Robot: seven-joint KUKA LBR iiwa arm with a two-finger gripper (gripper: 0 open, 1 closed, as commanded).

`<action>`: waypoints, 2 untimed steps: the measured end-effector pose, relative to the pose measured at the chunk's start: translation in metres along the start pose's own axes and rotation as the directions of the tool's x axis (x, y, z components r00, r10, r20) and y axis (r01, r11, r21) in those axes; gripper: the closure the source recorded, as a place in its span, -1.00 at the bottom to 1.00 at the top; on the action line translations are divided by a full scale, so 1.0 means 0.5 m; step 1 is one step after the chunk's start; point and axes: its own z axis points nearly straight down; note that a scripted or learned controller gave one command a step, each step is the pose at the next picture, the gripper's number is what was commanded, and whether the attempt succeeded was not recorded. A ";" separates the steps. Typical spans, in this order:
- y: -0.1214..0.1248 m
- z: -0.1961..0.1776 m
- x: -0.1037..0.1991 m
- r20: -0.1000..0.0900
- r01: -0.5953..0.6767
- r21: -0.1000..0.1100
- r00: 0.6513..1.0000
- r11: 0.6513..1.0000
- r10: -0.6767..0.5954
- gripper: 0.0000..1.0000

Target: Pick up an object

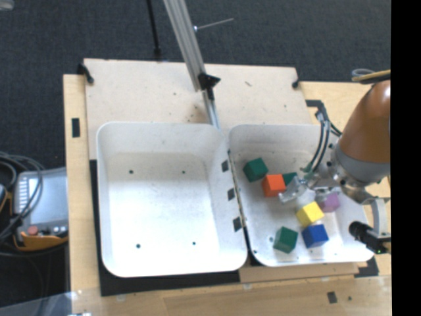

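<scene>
Nearest the front edge of the right bin (263, 259) sat a green block (285, 239) and a blue block (316, 235) side by side, with a yellow block (309, 213) touching the blue one just behind. A purple block (331, 201) was tucked right of the yellow, under the arm. The gripper (291, 191) hung low over the bin, right next to the orange block (273, 185); honestly couldn't tell whether its claw was spread or pinched. Farther back sat another green block (255, 170). Left bin (112, 176) sat alongside.
</scene>
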 end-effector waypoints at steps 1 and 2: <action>0.005 0.120 -0.002 0.004 0.000 -0.008 1.000 1.000 0.000 -1.00; 0.008 0.145 -0.001 0.000 0.004 -0.010 1.000 1.000 -0.004 -1.00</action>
